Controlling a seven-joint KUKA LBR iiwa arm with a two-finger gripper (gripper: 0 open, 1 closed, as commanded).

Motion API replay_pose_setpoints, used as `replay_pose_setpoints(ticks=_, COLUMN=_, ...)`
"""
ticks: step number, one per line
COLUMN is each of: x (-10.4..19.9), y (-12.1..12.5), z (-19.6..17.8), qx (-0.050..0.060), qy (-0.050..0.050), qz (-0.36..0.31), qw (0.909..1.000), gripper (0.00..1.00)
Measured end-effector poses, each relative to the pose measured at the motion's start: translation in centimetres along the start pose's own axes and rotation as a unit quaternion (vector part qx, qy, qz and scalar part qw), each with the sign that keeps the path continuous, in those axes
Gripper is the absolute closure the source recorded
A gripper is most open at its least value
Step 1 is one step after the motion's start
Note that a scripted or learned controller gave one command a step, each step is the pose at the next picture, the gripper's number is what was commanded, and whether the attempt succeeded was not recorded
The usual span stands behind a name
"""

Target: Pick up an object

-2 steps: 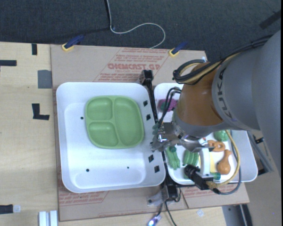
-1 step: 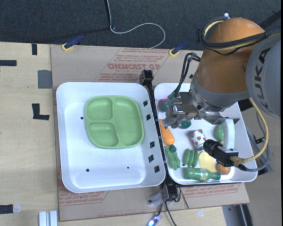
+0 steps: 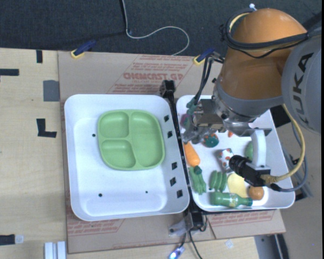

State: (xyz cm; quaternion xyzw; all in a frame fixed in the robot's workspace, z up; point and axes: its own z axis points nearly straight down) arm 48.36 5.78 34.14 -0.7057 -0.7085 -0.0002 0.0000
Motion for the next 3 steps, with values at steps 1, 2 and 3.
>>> replay_pose_setpoints(ticks=1, x=-1.8, y=0.0, z=-7.2, qx=-0.003, qy=0.0, qz=0.001, qw=1.0, gripper=1.0)
replay_pose_setpoints(ticks=2, x=-0.8, y=-0.1, z=1.1, qx=0.005, qy=-0.001, qz=0.001, qw=1.0, gripper=1.0)
replay_pose_setpoints(ticks=3, x=3.6, y=0.1, z=-9.8, qx=-0.005, qy=0.002, qz=-0.002, qw=1.0, gripper=1.0)
